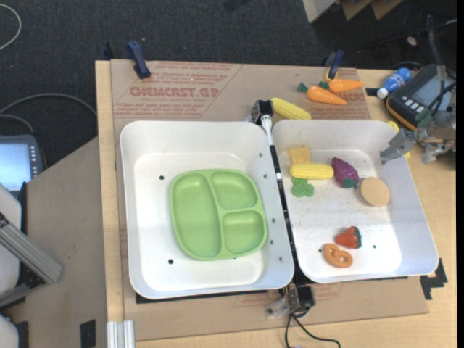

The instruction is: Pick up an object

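Several toy foods are lying in the right bin (413, 216); the corn cob (312, 171), near its left wall, is looking light, stiff and slick, best pinched across its middle. The gripper (397, 149) is hovering at the bin's right rim, its state unclear.

Both bins, left bin (138, 194) and right bin (406, 230), look like smooth white plastic with a slight sheen. Green divided tray (217, 212): matt moulded plastic. Toy corn (312, 171), purple piece (346, 171) and strawberry (349, 238): smooth plastic, mildly glossy. Tabletop (181, 93): matt brown cardboard sheet, printed red lettering. Floor (58, 35): dark rough carpet.
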You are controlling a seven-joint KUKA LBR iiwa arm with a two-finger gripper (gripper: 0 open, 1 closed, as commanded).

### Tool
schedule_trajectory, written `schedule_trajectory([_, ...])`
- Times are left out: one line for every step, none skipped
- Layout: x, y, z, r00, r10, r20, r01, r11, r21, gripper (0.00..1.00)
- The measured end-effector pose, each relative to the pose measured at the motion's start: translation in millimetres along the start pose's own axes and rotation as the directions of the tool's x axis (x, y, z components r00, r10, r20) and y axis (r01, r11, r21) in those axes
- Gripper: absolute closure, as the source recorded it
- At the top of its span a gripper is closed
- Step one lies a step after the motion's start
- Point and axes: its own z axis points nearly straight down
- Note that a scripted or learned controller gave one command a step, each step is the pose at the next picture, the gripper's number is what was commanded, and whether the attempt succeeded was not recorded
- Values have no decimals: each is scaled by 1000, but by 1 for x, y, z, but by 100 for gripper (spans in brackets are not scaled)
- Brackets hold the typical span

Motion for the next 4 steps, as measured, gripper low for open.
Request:
schedule_trajectory([14, 30, 42, 1000, -2, -2, 2, 1000, 4, 0])
schedule_trajectory([43, 76, 58, 1000, -4, 1, 4, 1000, -4, 0])
schedule_trajectory([23, 76, 65, 1000, 2, 2, -2, 1000, -3, 0])
schedule_trajectory([37, 69, 161, 1000, 1, 6, -1, 1000, -22, 0])
